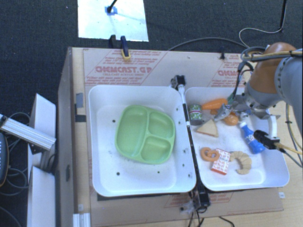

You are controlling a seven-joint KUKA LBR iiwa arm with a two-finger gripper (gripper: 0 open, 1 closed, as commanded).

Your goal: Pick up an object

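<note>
Cannot tell whether jaws are apart or together: gripper [226, 110] too small and blurred, low in the far part of the right bin [279, 174]. Just beside it, touching or nearly so, an orange carrot-shaped toy [214, 103] and a rounder orange piece [231, 120]. Near these, a tan sandwich wedge [208, 128], a small dark can [195, 112] with a green label, a blue bottle [249, 137] with a white cap. Nearer the front, a pretzel [209, 153], a red-and-white packet [220, 161], a pale croissant [243, 161]. Left bin [102, 174] with a green divided tray [145, 134].
</note>
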